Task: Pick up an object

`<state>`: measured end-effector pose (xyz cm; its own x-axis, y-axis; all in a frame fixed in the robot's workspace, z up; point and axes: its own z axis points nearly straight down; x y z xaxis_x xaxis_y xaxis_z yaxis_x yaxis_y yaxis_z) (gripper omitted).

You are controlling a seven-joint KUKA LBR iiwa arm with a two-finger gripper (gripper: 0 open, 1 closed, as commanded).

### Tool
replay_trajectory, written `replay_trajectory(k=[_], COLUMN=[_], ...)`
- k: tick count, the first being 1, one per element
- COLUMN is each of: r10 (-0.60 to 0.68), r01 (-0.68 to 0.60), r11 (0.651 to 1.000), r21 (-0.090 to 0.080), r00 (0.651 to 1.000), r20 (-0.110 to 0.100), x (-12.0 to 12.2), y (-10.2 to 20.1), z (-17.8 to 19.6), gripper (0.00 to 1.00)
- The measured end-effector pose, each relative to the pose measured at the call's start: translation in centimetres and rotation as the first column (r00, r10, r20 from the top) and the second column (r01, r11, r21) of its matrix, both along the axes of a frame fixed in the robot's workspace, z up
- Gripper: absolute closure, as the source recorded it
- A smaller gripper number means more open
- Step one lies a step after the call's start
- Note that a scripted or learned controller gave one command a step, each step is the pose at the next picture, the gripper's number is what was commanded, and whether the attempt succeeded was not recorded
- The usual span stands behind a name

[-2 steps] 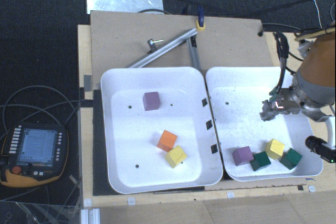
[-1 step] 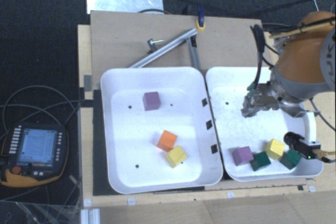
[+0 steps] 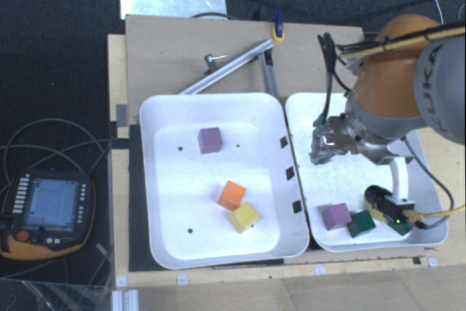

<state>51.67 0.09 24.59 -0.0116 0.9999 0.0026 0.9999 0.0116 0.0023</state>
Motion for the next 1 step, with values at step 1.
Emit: replay_trajectory(k=[1], r10=[-0.002], r01=[0.002], r11=[1.0], r21=[0.0], r00=[1.0], r20=[-0.003], x=[-0.2], y=[5.03], z=[-1.06], gripper=[1.0])
